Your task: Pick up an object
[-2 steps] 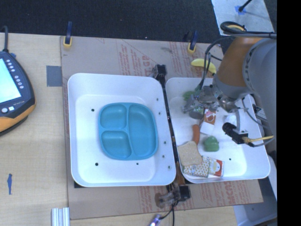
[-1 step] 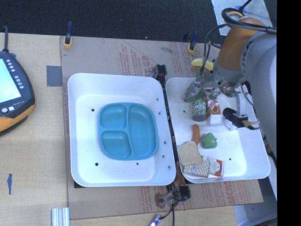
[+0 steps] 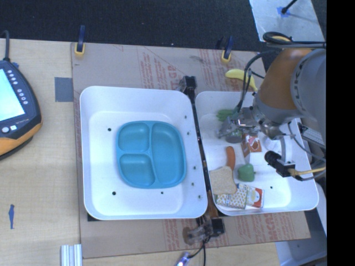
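Observation:
The right bin [image 3: 299,201] holds several small items: an orange sausage [image 3: 230,157], a green block [image 3: 246,172], a slice of brown bread [image 3: 223,179], a printed packet [image 3: 244,197], a small red and white sachet [image 3: 253,144] and a green piece [image 3: 225,114] near the far left corner. The arm reaches in from the right, and my gripper [image 3: 232,128] is low over the far left part of this bin, just beside the green piece and above the sausage. The wrist hides what lies under it.
In the left bin [image 3: 94,148] lies a blue divided plate [image 3: 151,153]. A yellow banana [image 3: 241,76] rests on the bench behind the right bin. A tablet-like pendant [image 3: 14,107] sits at the far left. Cables [image 3: 294,170] hang over the right bin's right side.

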Available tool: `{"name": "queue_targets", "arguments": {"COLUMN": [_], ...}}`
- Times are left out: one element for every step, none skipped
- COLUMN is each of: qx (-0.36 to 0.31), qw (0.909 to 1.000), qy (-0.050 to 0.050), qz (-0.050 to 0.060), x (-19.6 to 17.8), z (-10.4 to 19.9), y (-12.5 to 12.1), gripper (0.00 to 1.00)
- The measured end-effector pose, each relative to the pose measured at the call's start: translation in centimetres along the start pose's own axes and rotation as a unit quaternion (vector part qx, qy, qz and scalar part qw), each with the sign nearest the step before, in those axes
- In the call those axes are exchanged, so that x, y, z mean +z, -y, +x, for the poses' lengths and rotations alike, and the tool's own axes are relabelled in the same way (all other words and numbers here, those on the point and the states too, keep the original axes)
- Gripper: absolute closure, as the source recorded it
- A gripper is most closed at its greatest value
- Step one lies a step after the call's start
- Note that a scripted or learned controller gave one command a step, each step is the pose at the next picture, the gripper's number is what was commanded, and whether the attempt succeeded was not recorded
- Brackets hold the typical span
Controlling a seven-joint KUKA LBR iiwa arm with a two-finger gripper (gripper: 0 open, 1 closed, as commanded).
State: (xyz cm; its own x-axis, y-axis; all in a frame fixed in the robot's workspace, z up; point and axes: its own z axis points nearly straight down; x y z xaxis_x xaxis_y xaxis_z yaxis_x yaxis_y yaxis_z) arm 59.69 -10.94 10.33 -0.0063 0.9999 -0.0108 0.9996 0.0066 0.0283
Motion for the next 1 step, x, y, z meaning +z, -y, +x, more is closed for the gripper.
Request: {"name": "queue_targets", "arguments": {"qx": [0.001], "qw": [1.0000], "qy": [0.001], "qz": [-0.004], "x": [-1.55], "z": [-0.33], "y": [-0.34], "gripper": [1.00]}}
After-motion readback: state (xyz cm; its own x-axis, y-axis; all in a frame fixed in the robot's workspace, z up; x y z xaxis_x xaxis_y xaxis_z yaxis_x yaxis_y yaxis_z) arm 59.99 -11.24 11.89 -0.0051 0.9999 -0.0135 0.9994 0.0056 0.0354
